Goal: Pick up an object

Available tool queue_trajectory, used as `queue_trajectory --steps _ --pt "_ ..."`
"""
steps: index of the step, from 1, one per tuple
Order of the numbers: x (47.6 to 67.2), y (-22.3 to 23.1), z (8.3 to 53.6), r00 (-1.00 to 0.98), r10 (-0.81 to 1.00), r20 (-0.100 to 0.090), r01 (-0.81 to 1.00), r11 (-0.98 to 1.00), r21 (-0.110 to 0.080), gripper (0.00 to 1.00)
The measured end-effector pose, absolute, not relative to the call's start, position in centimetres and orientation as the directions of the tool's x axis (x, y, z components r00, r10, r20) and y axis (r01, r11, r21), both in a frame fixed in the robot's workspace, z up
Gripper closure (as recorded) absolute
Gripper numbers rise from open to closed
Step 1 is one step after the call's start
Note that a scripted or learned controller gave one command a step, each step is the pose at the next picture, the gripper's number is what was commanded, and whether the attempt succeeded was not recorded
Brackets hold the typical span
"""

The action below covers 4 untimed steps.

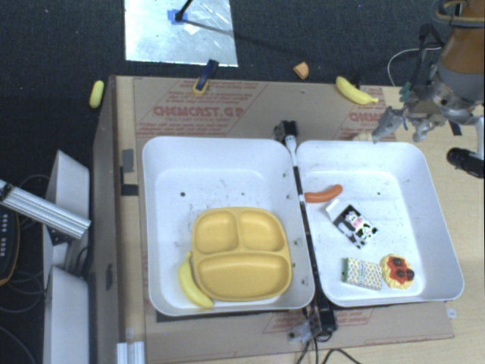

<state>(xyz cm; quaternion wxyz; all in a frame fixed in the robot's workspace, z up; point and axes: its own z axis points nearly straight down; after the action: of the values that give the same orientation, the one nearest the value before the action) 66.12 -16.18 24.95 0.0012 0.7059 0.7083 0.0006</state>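
Note:
In the right bin [432, 196] lie an orange sausage [322, 194], a black-and-white cow toy [355, 225], a patterned green packet [362, 273] and a red-and-yellow pizza toy [398, 271]. My gripper [398, 133] hangs over the bin's far right rim, well behind all of these. It is open, its two fingers spread apart with nothing between them. The orange band and grey wrist rise above it at the top right.
The left bin [163, 203] holds a yellow divided plate [241, 252] with a banana [193, 283] against its near left side. On the cardboard behind the bins lie another banana [355, 91] and a blue-and-yellow clip [204, 76]. An orange piece [301, 70] lies farther back.

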Motion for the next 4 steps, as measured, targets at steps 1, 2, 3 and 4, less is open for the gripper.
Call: queue_trajectory --steps 1,2,3,4 --pt "62.3 -15.4 14.0 -0.001 1.0 0.0 1.0 0.001 -0.001 0.0" --pt "60.9 -15.2 17.1 -0.001 1.0 0.0 1.0 0.001 0.003 0.0" --pt "60.7 -13.8 14.6 -0.003 1.0 0.0 1.0 0.003 0.001 0.0" --pt "58.1 -14.2 12.0 -0.001 1.0 -0.001 1.0 0.001 0.004 0.0"
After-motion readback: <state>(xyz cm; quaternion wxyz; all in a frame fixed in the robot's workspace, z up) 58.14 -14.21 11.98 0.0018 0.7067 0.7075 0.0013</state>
